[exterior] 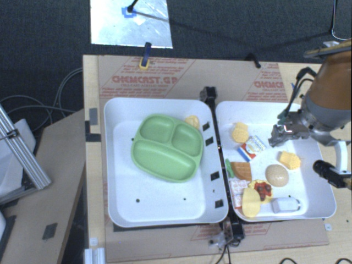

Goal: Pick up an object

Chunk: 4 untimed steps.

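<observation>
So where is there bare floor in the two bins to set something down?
Left bin: a wide bare strip along its near edge, below the green tray, plus a narrower strip at the tray's left. Right bin: crowded through the middle with food items, the gripper above them; only the far strip is bare.

Grey arm with orange band enters from the right, bent down at the wrist. Gripper [279, 134] points left and down, low over the bench, nothing visibly between its fingers.
</observation>
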Motion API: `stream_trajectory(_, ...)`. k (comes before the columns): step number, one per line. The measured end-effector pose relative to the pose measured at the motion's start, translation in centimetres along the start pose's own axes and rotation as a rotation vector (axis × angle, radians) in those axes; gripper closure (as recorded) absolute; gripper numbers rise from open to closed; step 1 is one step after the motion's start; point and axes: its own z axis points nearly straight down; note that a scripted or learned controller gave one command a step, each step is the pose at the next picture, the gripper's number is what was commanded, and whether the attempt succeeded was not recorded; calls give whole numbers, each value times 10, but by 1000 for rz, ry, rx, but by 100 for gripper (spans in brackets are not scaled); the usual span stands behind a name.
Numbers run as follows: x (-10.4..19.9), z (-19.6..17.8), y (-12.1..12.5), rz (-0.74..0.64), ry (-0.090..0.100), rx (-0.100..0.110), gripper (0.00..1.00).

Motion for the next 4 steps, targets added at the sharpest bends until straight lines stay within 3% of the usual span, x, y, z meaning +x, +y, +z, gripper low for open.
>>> stream_trajectory(2,81,9,74,-5,3,2,100)
stream_trajectory(3,82,-3,104,-3,1,0,100)
stream_trajectory(4,96,-6,99,-2,1,3,100)
